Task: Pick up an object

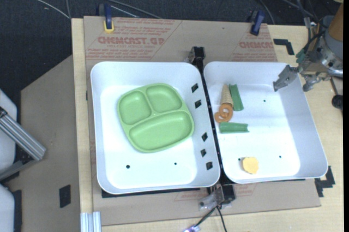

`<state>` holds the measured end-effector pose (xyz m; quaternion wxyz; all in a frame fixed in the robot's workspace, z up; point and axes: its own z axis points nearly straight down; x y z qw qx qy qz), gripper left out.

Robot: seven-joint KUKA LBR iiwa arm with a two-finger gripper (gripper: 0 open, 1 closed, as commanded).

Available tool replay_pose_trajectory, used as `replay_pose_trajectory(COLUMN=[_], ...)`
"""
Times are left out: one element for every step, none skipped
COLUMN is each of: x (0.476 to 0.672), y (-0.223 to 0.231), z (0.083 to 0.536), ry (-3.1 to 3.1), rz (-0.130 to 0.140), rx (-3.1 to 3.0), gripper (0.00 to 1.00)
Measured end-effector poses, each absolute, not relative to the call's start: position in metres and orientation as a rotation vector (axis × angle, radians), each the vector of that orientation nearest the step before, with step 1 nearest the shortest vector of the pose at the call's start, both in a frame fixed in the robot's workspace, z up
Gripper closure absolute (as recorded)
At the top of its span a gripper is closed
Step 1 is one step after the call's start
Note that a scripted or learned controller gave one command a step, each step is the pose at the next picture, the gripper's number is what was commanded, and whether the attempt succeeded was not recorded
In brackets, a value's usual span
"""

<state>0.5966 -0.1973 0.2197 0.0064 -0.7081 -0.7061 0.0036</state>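
The gripper is positioned over the right bin's far right corner, jaws apart, nothing held.

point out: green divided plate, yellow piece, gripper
green divided plate (156,117), camera view, its large compartment
yellow piece (250,165), camera view, its middle
gripper (284,81), camera view, between fingertips

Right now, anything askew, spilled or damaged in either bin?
Nothing stands out. The green divided plate lies flat in the left bin. The right bin holds two green sticks, a cone, an orange ring and a yellow piece, loosely scattered but intact.
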Motion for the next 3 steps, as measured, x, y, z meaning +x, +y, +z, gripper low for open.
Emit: replay_pose_trajectory(x=[0.600, 0.595, 0.589], y=[-0.197, -0.202, -0.203], z=[0.228, 0.167, 0.105], ry=[-2.221, -2.217, -2.216], rz=[0.000, 0.005, 0.005], rx=[-2.220, -2.217, -2.216], gripper=[0.00, 0.00, 0.00])
